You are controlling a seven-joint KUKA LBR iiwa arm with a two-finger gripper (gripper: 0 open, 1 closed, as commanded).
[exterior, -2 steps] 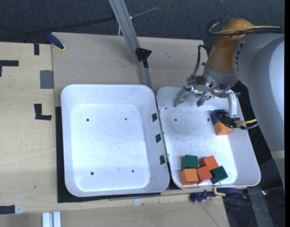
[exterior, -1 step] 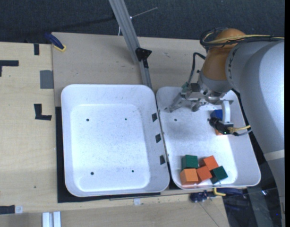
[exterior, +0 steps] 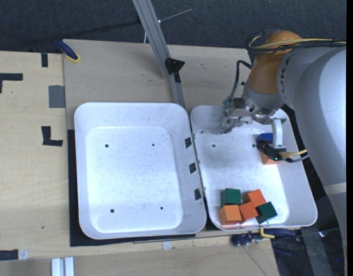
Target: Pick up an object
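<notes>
My gripper (exterior: 226, 124) hangs low over the far left corner of the right bin (exterior: 234, 160), above bare bin floor. Nothing shows in it. A cluster of blocks lies at the bin's near end: a green block (exterior: 231, 196), an orange block (exterior: 256, 198), another orange block (exterior: 229, 214) and a dark green block (exterior: 267, 211). A blue block (exterior: 265, 138) and an orange block (exterior: 269, 159) sit by the bin's right wall, partly covered by a black cable fitting on the arm.
The left bin (exterior: 136, 171) stands beside the right one. A slanted metal pole (exterior: 159, 45) rises behind the bins. The grey arm (exterior: 314, 96) covers the right side of the bench. A blue and yellow clamp (exterior: 68, 50) lies at the far left.
</notes>
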